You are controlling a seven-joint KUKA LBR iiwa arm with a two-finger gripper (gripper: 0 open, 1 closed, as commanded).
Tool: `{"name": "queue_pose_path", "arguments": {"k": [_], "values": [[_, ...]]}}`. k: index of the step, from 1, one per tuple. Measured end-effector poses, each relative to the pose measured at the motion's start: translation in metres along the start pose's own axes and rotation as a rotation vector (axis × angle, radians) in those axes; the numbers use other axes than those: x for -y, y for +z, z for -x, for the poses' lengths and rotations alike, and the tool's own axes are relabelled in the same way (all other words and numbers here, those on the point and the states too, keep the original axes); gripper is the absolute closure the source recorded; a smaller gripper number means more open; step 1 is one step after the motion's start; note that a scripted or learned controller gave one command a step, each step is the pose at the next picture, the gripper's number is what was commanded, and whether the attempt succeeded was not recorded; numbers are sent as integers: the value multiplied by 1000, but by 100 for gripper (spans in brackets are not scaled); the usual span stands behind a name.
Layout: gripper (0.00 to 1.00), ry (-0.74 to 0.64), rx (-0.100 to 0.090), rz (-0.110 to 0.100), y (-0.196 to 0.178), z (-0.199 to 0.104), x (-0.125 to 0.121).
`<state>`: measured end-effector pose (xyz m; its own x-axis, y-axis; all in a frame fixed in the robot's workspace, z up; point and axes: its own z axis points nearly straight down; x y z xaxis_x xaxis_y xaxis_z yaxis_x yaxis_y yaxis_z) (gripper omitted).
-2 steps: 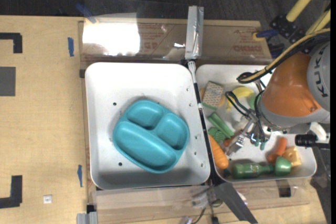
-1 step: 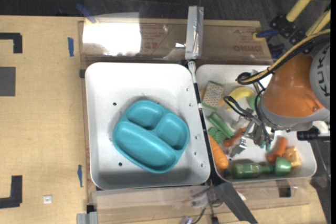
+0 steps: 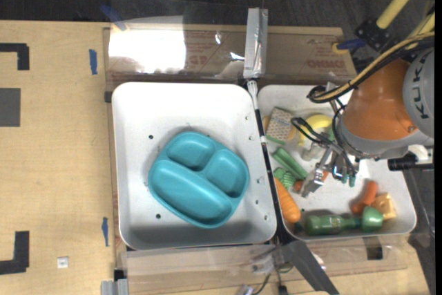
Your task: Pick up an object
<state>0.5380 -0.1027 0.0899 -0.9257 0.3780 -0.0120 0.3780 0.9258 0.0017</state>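
Observation:
My gripper [image 3: 324, 173] hangs low over the middle of the right bin [image 3: 407, 217], below the arm's orange band [image 3: 376, 110]. Toy foods lie around it. An orange carrot [image 3: 287, 201] lies just to its left and a green pea pod [image 3: 288, 162] lies beyond that. A dark green bottle [image 3: 330, 222] lies along the front wall beside a green round piece [image 3: 372, 217]. To the right lie a small orange piece [image 3: 364, 195] and a tan piece [image 3: 384, 204]. I see nothing clearly held.
A yellow lemon [image 3: 318, 124] and a tan waffle-like piece [image 3: 279, 124] lie at the back of the right bin, partly under black cables. The left bin [image 3: 131, 114] holds a teal divided plate [image 3: 199, 177]. A taped metal divider [image 3: 255, 45] stands behind the bins.

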Motion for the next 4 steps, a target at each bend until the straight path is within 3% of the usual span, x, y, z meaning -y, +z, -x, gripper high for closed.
{"name": "queue_pose_path", "arguments": {"k": [1, 2, 3, 4], "values": [[100, -1, 13, 3, -13, 3, -2], [0, -1, 11, 2, -12, 3, -1], [0, 136, 6, 3, -1, -30, 6], [0, 184, 3, 5, 0, -36, 15]]}}
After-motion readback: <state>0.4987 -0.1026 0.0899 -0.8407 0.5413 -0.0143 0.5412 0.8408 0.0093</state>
